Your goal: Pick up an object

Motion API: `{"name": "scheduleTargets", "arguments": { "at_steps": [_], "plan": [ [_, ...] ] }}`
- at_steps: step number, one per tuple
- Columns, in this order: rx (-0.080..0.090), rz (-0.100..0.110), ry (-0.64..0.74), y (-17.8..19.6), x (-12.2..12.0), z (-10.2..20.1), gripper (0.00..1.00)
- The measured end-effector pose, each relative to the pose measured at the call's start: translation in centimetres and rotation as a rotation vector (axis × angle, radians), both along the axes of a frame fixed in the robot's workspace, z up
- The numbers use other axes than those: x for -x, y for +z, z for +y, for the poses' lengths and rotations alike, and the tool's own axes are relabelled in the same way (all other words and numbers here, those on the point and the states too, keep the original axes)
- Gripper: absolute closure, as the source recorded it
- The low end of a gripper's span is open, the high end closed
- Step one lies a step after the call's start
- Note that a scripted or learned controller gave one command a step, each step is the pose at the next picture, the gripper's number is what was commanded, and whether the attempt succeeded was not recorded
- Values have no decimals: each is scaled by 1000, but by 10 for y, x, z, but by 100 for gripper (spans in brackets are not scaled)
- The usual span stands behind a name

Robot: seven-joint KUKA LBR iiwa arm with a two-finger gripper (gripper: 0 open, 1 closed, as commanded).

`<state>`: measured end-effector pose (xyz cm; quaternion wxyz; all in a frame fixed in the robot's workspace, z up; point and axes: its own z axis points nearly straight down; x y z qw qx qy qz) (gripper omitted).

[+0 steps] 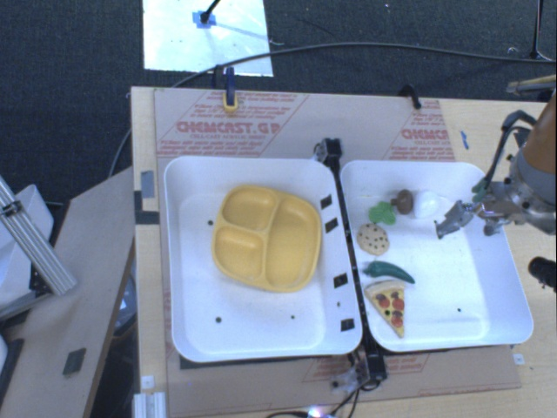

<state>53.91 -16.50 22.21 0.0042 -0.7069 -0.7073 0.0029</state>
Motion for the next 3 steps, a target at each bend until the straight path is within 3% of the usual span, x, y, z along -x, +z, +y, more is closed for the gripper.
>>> {"name": "scheduleTargets", "arguments": {
  "at_steps": [1,3],
  "plan": [
    [2,-11,3,6,-3,0,0],
    [1,-8,0,-104,-10,-12,0]
  ]
}}
